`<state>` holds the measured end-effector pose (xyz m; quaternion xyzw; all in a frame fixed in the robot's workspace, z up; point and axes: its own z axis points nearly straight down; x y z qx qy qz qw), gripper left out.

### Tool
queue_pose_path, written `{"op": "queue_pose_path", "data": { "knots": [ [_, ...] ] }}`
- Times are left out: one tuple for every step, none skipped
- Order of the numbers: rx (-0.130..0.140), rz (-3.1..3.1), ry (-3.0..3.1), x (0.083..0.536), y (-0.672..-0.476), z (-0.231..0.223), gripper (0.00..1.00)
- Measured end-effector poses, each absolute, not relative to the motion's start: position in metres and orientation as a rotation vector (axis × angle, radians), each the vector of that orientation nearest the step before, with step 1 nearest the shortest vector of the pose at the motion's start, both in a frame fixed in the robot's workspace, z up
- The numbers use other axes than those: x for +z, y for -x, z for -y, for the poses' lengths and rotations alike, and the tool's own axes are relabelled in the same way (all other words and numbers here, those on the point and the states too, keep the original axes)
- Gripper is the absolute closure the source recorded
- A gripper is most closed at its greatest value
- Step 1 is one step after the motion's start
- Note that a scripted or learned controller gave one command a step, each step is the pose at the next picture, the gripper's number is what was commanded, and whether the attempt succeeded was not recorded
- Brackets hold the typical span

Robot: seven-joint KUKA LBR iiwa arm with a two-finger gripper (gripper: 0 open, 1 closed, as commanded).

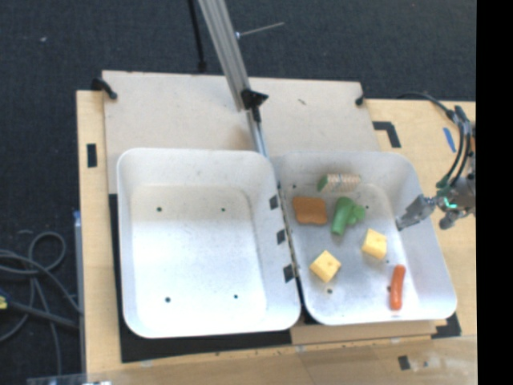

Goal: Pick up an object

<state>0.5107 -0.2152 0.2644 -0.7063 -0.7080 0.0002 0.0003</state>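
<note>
The hand [429, 208] hung over the right bin's [425, 291] right wall; whether it was wide or narrow could not be told. Left of it and apart lay a yellow cube [374, 245], a green piece [345, 215], an orange carrot [396, 286] and a brown block [309, 210].

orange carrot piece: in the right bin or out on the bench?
In. The orange carrot piece lies on the floor of the right bin, near its front right corner, inside the rim and apart from the nearest yellow block.
</note>
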Motion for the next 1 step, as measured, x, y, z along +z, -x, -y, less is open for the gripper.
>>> {"op": "queue_pose_path", "data": {
  "knots": [
    [-0.003, 2.227, 2.220, 0.2664, -0.5115, 0.2150, 0.00]
  ]
}}
